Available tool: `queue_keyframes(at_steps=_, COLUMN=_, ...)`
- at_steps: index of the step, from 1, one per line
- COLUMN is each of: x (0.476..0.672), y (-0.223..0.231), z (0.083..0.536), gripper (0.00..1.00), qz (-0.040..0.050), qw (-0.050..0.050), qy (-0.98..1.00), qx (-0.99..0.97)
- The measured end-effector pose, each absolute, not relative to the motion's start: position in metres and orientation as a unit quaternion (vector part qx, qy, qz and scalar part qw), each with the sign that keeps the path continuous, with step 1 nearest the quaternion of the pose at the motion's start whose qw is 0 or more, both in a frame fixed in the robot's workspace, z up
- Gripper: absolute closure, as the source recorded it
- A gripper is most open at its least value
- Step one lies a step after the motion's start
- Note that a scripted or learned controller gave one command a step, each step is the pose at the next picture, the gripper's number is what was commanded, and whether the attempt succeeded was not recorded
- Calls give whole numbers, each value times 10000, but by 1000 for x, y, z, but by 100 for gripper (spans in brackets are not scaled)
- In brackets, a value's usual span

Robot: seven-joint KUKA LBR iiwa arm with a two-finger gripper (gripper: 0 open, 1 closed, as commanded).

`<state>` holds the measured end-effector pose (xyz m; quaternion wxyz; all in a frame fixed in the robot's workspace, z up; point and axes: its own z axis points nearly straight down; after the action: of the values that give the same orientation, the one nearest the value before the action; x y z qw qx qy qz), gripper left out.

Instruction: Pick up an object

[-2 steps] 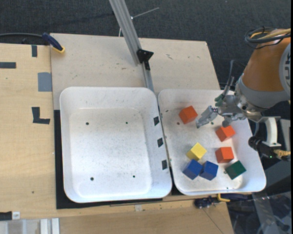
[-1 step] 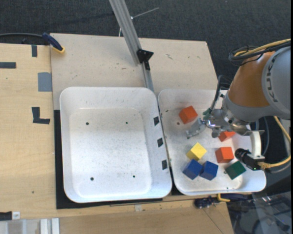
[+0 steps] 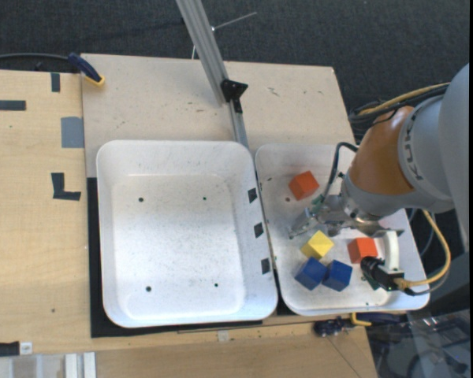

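In the right bin (image 3: 277, 172), the gripper (image 3: 309, 217) hangs low, its fingers parted and holding nothing. The yellow cube (image 3: 318, 245) sits just at its five o'clock, the orange cube (image 3: 303, 184) at twelve. The wrist hides part of the red-orange block (image 3: 364, 249).

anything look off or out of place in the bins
Nothing stands out. The blocks sit loose in the right bin: an orange block, a yellow block, two blue blocks touching, and a second orange one. The gripper hangs above the yellow block. Nothing spilled or damaged.
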<state>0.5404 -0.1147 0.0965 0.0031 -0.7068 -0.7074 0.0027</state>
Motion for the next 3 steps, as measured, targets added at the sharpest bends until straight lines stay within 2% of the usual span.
queue_keyframes(at_steps=1, x=542, y=-114, z=110, gripper=100, qz=10, qw=18, qy=-7079, qx=-7064)
queue_keyframes(at_steps=2, x=553, y=-113, z=160, gripper=100, qz=-10, qw=-16, qy=-7078, qx=-7065)
queue_keyframes(at_steps=3, x=554, y=-113, z=213, gripper=100, qz=-12, qw=-19, qy=-7077, qx=-7065)
